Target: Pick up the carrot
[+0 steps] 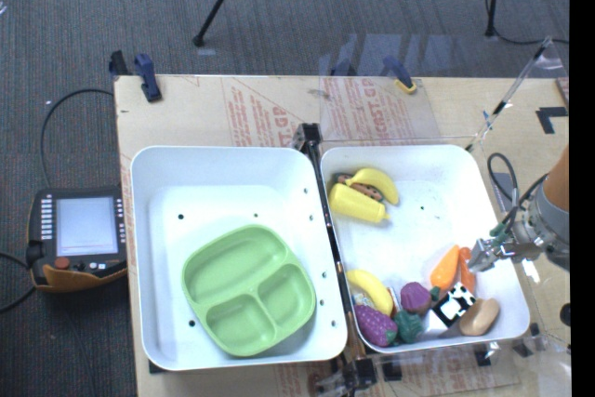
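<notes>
The carrot (pixel 447 266) is seen lying in the right bin (pixel 423 163) near its right wall, crowded by toy foods. The hand (pixel 490 251) is poised just beside it; its opening cannot be told. A neighbouring checkered block (pixel 455 301) might be caught instead

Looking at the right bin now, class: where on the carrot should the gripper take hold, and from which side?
Grip the carrot across its thick upper middle, coming from above. It lies slanted; its lower end is crowded by the checkered block and purple toy, and the gripper hovers at its right.
</notes>
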{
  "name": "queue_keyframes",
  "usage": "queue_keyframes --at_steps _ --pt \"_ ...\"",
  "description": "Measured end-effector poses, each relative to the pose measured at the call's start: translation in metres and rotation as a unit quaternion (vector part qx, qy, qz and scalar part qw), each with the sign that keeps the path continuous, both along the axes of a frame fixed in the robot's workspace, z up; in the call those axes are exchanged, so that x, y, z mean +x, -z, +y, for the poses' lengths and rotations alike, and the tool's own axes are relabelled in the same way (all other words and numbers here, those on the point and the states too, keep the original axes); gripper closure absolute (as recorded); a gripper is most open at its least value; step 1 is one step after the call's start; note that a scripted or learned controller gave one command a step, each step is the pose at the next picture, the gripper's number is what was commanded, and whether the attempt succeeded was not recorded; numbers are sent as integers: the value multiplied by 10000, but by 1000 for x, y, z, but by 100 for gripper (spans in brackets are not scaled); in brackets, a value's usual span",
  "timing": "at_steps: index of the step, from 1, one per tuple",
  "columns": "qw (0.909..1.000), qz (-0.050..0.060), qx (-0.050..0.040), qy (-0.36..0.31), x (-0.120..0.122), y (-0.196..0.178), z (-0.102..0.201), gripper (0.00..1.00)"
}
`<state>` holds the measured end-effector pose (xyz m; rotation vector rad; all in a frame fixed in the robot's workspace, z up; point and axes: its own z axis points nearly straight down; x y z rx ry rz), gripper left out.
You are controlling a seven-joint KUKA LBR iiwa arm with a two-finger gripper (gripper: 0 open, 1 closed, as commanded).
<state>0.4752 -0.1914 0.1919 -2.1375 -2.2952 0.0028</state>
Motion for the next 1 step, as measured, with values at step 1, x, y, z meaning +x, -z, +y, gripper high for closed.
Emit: queue_keyframes --at_steps 1 --pt "10000 -6 2 9 0 0 0 0"
